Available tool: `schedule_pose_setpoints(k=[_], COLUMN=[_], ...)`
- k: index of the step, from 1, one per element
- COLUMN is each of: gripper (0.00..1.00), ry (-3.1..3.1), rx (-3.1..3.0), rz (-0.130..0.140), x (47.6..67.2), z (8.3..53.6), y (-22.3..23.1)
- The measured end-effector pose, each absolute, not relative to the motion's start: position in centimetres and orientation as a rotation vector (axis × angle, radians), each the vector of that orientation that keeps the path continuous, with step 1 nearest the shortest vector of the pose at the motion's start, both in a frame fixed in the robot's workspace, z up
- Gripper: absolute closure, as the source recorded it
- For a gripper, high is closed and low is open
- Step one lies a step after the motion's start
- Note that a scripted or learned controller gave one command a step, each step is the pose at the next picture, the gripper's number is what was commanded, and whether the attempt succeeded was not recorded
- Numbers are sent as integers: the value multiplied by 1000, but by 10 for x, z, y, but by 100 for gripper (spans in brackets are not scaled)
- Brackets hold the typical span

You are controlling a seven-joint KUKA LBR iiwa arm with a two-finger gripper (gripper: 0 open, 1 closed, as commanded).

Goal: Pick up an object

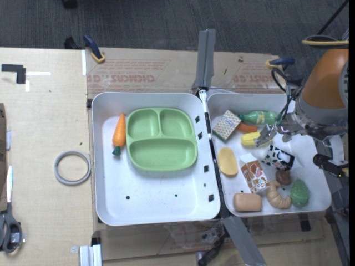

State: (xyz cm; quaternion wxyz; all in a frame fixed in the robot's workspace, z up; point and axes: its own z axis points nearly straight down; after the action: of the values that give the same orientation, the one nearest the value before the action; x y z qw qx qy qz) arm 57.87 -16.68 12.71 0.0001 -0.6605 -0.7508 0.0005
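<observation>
Two shallow white bins sit side by side on a wooden bench lined with cardboard. Right bin: the gripper hangs over the upper middle, its fingers about a small yellow toy; whether they grip it cannot be told. Just beyond lie an orange piece, a green bottle and a patterned packet. Nearer the front lie a yellow oval, a red-and-white carton, a black-and-white toy, a croissant, a tan loaf and a green lump. Left bin: a green divided plate, with a toy carrot just beside its left edge. Left of the bins, on the bench, lie a tape ring and scissors.
</observation>
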Motion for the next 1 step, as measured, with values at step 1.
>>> schedule_pose_setpoints(k=[1], gripper=[0], ry=[-2446], rx=[-1973], rz=[0], x=[530], z=[92], y=[-141])
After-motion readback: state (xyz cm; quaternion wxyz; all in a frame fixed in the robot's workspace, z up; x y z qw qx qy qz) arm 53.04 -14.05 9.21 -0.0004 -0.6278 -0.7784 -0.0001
